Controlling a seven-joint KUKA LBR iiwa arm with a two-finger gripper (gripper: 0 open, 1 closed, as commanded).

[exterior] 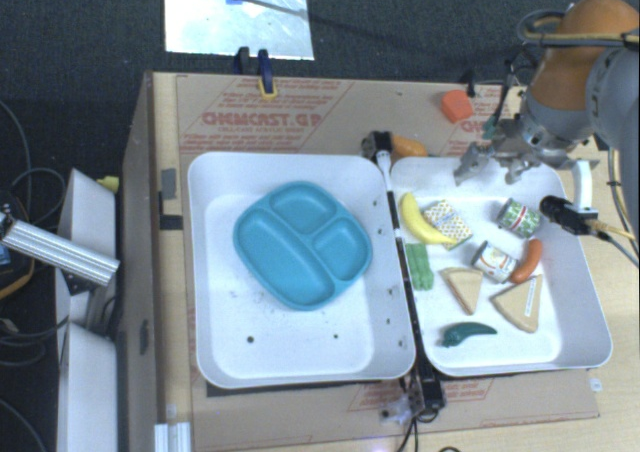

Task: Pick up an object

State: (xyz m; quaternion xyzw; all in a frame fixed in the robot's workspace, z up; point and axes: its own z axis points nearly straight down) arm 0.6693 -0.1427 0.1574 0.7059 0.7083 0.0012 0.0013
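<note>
You've got the cardboard-covered bench carrying two shallow white bins side by side. Left white bin holds a blue three-compartment plastic plate, roughly centred. Right white bin has all the small stuff. The grey arm with orange band comes in from the right; its gripper sits over the right bin's far edge with fingers spread, nothing between them. In the right bin: yellow toy banana near the divider, green flat block just below it, two tan wedge-shaped slices side by side, dark green toy pepper nearest the front rim, patterned small packet touching the banana, green-white small can, white small jar beside an orange-red sausage-shaped toy. Outside the bins, an orange small block lies on the bench
</note>
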